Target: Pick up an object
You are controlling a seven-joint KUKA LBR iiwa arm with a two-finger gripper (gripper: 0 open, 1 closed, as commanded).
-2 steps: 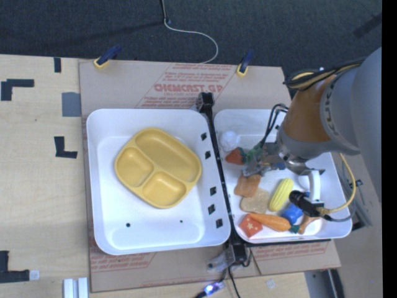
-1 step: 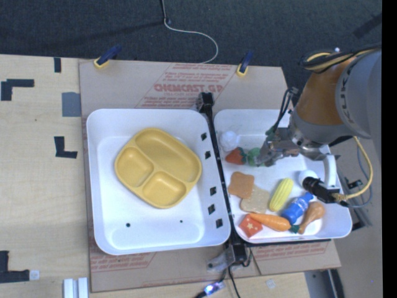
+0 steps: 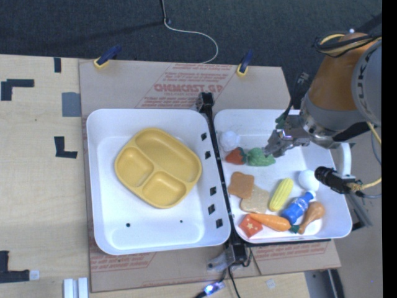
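Hand (image 3: 276,143) low in right bin (image 3: 273,118), near its far edge, just beside green toy (image 3: 260,159) — grip state impossible to tell. Likely risk: glancing off toy, shoving it against red piece (image 3: 234,157) — closing on nothing.

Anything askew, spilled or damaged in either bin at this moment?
Nothing stands out. The yellow divided plate lies flat, alone in the left bin. The toy foods, among them the corn, carrot and blue bottle, all sit inside the right bin. The tool hovers by the green vegetable.
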